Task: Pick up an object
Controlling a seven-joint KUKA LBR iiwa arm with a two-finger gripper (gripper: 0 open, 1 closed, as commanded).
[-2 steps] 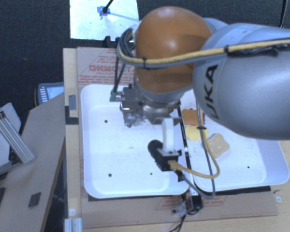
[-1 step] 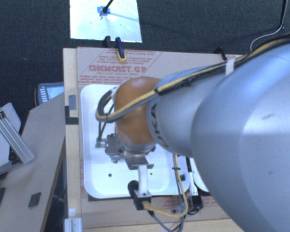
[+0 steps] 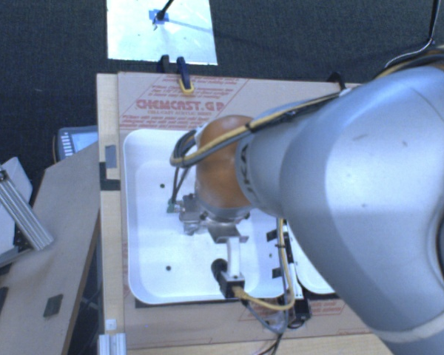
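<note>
My gripper (image 3: 207, 229) hangs low over the middle of the left white bin (image 3: 144, 198), under the orange band of the arm (image 3: 220, 165). The wrist and the big grey arm hide what lies beneath it and cover most of the right bin (image 3: 318, 279). No loose object shows on the bare floor of the left bin, apart from two tiny dark specks (image 3: 163, 186) (image 3: 168, 267). The wrist hides whatever may be under the gripper.
The bins rest on a brown board with red lettering (image 3: 179, 103). A black and yellow clamp (image 3: 183, 76) sits at its far edge, with a shiny square sheet (image 3: 160, 21) beyond. An aluminium rail (image 3: 15, 205) and a side bench stand to the left.
</note>
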